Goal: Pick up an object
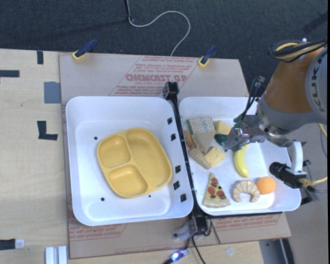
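Colours in the bins
Yellow divided plate; yellow banana; orange fruit; tan croissant; red-dotted pizza slice; white bins.

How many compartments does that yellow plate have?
3. The yellow plastic divided plate in the left white bin has one at its upper left, one at its lower middle, one larger along its right.

The arm at the right of the frame is showing a grey body with a wide orange band; thin black cables, it seems, are running along it.
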